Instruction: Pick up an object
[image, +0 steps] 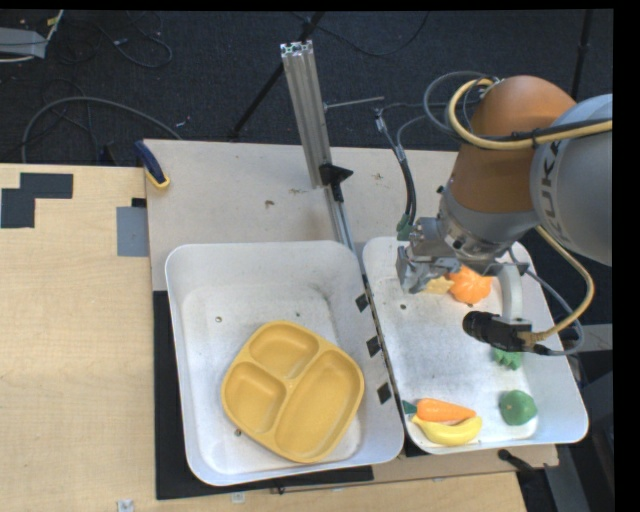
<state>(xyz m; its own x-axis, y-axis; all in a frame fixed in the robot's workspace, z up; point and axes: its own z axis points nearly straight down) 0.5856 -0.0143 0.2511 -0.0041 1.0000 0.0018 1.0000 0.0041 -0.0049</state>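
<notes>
My gripper (414, 274) hangs low over the far left part of the right bin (440, 350). An orange toy fruit (471, 287) lies just to its right, with a small pale yellow piece (438, 285) between the two. At the bin's near edge an orange carrot (444, 410) rests against a yellow banana (449, 430). A green round fruit (517, 407) sits to their right. A small dark green piece (507, 358) lies by the right wall. I see nothing held in the gripper.
The left bin (200, 300) holds a yellow divided plate (292, 389) in its near half. An upright aluminium post (310, 120) stands behind the bins, and a ridge (372, 330) separates them. The arm's grey and orange bulk (520, 160) overhangs the right bin's far side.
</notes>
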